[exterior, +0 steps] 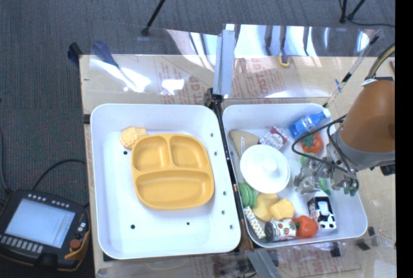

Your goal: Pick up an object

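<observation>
Two white bins side by side on the desk [103, 86]. In the left bin [110, 218], centre-left of frame: a yellow divided plate [172, 171], with a small yellow corn-like toy [132, 136] touching its upper-left corner. In the right bin [352, 222], lower right: a white lidded bowl [265, 168], blue bottle [306, 124], tomato [312, 143], small red-and-white packet [275, 137], green vegetable [248, 195], yellow pieces [273, 208], red-labelled can [280, 230], black-and-white carton [322, 214]. Claw [322, 177] low over the right side of this bin, between tomato and carton; released or clenched, cannot tell.
</observation>
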Motion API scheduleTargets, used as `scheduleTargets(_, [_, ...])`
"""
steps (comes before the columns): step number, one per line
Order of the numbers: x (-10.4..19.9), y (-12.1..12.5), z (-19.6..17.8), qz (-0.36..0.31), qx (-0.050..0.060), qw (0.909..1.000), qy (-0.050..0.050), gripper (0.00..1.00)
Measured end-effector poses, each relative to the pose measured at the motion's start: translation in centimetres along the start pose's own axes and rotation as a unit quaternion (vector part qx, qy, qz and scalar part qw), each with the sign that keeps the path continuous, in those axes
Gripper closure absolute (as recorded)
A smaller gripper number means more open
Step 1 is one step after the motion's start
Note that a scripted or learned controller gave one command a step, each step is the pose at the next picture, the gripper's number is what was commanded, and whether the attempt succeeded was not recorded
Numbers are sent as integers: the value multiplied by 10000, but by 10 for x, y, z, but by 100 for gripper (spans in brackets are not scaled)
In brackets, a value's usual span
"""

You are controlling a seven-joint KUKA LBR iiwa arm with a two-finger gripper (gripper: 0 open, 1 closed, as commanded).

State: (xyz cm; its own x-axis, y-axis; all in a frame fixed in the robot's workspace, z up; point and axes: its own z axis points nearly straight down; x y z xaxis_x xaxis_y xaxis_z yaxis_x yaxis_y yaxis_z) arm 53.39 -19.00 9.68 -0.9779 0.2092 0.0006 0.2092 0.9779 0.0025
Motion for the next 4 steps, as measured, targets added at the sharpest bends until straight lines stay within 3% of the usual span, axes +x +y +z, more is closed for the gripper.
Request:
scheduleTargets(1, [-71, -4, 10, -294, 6, 9996, -11, 100])
scheduleTargets(2, [-71, -4, 9, -294, 6, 9996, -11, 0])
scheduleTargets(3, [-28, -15, 9, -186, 6, 9998, -2, 0])
scheduleTargets(4, [42, 1, 4, 117, 8, 9999, -127, 0])
